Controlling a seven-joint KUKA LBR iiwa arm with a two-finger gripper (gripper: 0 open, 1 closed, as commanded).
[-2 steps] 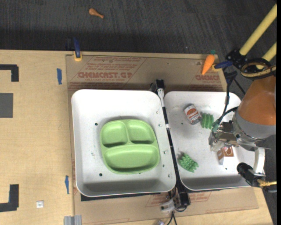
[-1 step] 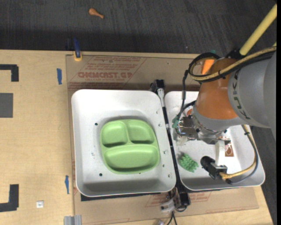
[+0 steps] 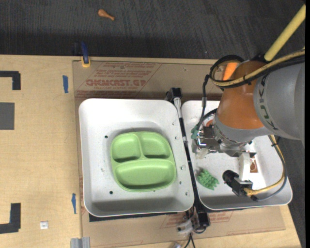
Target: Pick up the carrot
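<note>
Single arm over the right bin (image 3: pixel 283 193), the one beside the green plate (image 3: pixel 143 160). The gripper (image 3: pixel 206 143) hangs low just right of the plate, with the wrist covering it from above, so whether it is open or closed cannot be told. The carrot cannot be placed with certainty; it probably lies under the wrist, given the descent there. A green toy (image 3: pixel 207 178) sits near the plate's lower right corner, and a small orange piece (image 3: pixel 105 14) lies far beyond the plate, off the bench

White bins (image 3: pixel 92 145): smooth glossy plastic. Green divided tray (image 3: pixel 143 161): smooth matt plastic. Bench (image 3: pixel 38 160): matt brown cardboard. Arm (image 3: pixel 286 104): grey satin metal.
</note>
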